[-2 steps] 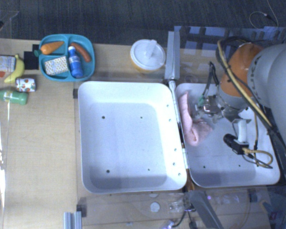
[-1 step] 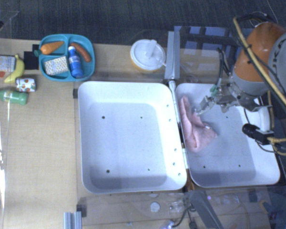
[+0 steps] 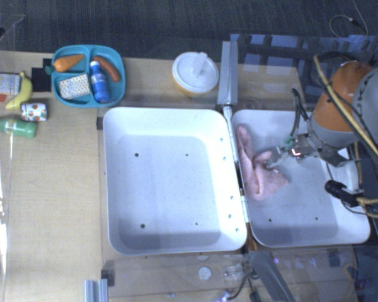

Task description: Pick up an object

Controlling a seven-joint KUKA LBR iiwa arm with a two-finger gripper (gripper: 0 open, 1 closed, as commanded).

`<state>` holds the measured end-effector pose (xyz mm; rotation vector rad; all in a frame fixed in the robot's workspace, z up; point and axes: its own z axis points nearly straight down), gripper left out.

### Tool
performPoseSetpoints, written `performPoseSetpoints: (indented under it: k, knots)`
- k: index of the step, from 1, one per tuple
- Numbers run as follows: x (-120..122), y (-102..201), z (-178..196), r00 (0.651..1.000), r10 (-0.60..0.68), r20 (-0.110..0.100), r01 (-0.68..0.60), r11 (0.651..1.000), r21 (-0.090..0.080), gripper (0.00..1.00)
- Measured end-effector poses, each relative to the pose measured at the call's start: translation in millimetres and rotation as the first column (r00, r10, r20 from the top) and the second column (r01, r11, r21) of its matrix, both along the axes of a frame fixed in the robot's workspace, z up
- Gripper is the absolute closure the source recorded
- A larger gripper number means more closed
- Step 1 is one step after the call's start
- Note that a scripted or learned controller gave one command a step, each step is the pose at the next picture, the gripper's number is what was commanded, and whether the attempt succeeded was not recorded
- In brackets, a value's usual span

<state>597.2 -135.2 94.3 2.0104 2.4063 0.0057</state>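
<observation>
A limp pink cloth lies in the right bin, draped along its left wall and spreading toward the middle. My gripper reaches in from the right, low over the cloth's right lobe, with its tip at the fabric. The grey arm with its orange band stands over the bin's right side. The cloth's upper strip runs up to near the bin's top left corner.
The left bin sits beside the right one, parted by a metal rail. Behind the bins stand a white lidded cup and a blue tray of toy food. Small toy items lie at the far left. Cables hang at the right.
</observation>
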Motion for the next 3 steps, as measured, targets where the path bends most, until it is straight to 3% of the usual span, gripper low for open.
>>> performPoseSetpoints:
  k: [1,2,3]
  knots:
    - [2,43,-3,0.991,0.135,0.008,-0.135,0.991,-0.004,0.0]
    - [-22,-19,70,0.965,0.263,-0.001,-0.263,0.965,-0.002,0.0]
    - [32,34,-4,0.913,0.407,0.006,-0.407,0.913,-0.006,0.0]
